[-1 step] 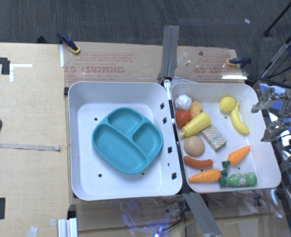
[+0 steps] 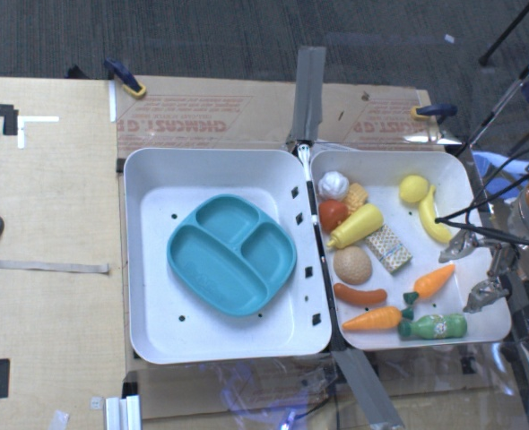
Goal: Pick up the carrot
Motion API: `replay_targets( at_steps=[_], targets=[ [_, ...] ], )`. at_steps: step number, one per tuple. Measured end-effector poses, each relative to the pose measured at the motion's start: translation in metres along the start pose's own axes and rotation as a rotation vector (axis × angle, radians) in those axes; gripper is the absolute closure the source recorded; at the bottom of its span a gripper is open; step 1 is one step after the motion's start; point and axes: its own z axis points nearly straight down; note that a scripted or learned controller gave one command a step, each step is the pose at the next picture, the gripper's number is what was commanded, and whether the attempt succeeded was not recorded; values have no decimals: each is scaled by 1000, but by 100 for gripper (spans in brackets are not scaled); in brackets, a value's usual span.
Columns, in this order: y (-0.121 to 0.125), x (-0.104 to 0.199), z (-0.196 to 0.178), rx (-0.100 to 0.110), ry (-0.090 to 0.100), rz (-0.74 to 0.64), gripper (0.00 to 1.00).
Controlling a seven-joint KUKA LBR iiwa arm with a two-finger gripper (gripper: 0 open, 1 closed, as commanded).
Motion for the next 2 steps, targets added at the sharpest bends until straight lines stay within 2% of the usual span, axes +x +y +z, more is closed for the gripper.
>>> replay_targets(
  at_steps=[1,2],
  targets=[
    [-2,-3,50,19,-26,-157,0],
    [13,-13,50,21,-25,-442,0]
  ],
)
